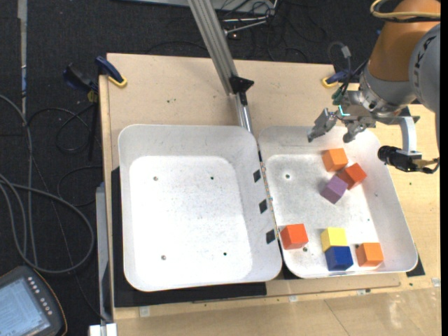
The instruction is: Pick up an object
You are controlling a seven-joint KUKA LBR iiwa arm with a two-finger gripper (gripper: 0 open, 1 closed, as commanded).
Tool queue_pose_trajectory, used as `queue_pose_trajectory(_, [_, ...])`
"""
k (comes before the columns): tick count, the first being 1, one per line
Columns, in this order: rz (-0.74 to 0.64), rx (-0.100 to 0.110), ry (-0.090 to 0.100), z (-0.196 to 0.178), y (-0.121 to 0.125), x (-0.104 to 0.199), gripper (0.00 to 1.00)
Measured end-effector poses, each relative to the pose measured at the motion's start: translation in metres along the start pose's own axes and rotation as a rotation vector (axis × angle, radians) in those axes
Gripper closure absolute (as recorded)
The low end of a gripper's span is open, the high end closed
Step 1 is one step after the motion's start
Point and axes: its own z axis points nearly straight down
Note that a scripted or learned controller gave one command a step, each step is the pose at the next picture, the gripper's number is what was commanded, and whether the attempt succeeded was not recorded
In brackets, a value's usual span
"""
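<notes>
Lying nearest the tool, an orange cube (334,159) rests on the floor of the right bin (392,194) toward its far end, with a red-orange cube (354,174) just beside it on the near right and a purple cube (334,188) touching or nearly touching that one on the near left. Judged from this cluster outward, the orange cube is the likeliest target, since it sits just beyond the gripper (341,127) toward the bench's near edge and slightly left of it as seen. The gripper hangs over the bin's far rim, apart from every cube, its fingers spread and nothing between them. No long axis governs the approach; the cubes are roughly square, though the orange one sits turned against the bin walls, so finger alignment may matter. Crowding by the red-orange cube is the main hazard to a clean closure. Four further cubes sit well apart along the near wall: orange cube near the divider (294,235), yellow cube (334,238), blue cube (339,257), and orange corner cube (369,254). The left bin (133,187) adjoins.
</notes>
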Motion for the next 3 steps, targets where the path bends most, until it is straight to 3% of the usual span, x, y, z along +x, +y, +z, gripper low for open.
queue_pose_trajectory(1, [-0.002, -0.003, -0.001, -0.002, 0.0, 0.0, 0.0])
queue_pose_trajectory(3, [0.0, 0.0, -0.001, 0.084, -0.001, 0.0, 0.0])
